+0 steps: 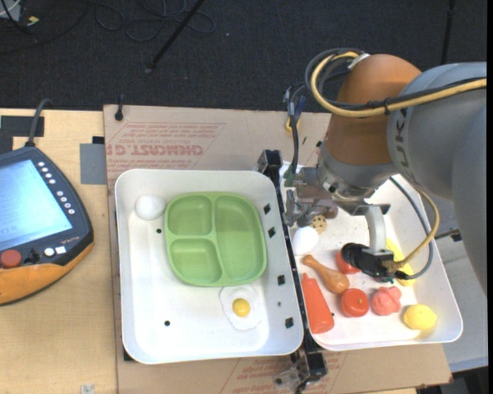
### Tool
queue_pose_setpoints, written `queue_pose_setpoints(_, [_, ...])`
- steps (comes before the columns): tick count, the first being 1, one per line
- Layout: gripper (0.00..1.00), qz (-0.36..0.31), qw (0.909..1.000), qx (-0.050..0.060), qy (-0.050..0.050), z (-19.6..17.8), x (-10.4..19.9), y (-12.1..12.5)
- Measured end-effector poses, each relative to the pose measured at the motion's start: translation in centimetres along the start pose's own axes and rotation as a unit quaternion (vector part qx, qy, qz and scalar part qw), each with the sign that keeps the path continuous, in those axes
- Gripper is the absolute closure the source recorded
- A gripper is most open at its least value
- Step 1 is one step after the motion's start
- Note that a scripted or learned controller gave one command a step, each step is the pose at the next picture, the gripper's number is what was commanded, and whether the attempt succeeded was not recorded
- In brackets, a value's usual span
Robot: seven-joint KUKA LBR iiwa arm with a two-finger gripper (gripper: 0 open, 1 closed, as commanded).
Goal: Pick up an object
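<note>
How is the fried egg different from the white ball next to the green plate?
The fried egg is flat, while the white ball is round. The fried egg has a yellow middle; the white ball is plain white all over. The fried egg lies by the near edge of the green plate, the white ball by its far left corner. Both rest on the floor of the same white bin, off the plate.

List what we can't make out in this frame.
- Back of the right shallow white bin: camera view, covered by the grey arm with orange band.
- Small red rounded item: camera view, half behind robot hardware, identity unclear.
- Tiny pale speckled cube by the hand: too small to identify.
- Grey-and-orange screen pendant: cut off by the left edge.
</note>
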State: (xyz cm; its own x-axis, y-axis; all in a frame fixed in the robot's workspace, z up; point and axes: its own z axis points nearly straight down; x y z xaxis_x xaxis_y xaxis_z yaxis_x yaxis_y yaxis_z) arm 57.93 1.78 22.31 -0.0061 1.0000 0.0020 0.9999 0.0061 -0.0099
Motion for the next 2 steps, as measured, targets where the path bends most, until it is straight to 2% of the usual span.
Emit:
queue_pose_setpoints(1, [1.00, 0.000, 1.0000, 0.000, 0.000, 0.5, 6.0, -0.5])
queue_pose_setpoints(2, [1.00, 0.002, 1.0000, 0.001, -0.002, 0.6, 5.4, -1.8])
